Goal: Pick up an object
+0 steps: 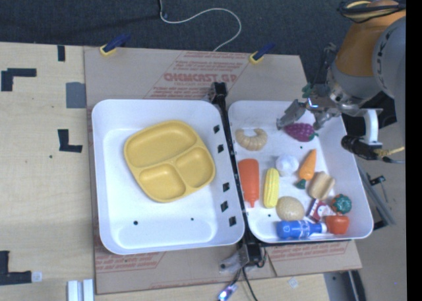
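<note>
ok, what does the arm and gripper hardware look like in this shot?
Grey rounded arm with a wide orange band above the wrist. The two-finger metal gripper is silvery grey with dark parts. A white bracket with a black cylindrical piece sits beside the wrist.

My arm [389,49] is chunky grey with a fat orange band [359,45] above the wrist, plus a yellow cable [362,6] on top and a small metal gripper [304,115].

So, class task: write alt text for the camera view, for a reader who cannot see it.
A grey and orange robot arm's gripper hangs over purple toy grapes in the right white bin, among toy foods including a croissant, carrot and corn cob. The left bin holds a yellow divided plate.
</note>
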Robot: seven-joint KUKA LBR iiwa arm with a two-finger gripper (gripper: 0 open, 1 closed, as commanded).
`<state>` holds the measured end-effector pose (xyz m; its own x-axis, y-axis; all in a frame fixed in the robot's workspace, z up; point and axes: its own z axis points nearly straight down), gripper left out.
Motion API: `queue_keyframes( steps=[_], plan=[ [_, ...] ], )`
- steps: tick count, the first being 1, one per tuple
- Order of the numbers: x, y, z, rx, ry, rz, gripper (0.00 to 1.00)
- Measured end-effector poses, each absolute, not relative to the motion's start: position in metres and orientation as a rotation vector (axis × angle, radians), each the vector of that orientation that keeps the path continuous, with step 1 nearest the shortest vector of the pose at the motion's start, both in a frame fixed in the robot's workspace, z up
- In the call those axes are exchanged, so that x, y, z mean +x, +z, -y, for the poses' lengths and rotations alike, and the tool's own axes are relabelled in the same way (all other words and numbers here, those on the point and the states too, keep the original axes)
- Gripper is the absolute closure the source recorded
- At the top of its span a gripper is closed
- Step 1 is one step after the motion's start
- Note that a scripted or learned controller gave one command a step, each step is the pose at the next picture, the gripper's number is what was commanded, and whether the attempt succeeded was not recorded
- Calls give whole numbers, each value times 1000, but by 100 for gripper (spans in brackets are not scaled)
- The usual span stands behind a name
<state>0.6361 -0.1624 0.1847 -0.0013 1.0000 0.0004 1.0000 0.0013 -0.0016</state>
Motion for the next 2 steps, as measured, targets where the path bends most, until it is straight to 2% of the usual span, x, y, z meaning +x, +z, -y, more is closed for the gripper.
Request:
queue_keyframes(
  steps=[1,2],
  plan=[
    [586,295,174,-2228,-5,2224,0],
    [534,450,134,-2226,-18,2237,0]
  ],
)
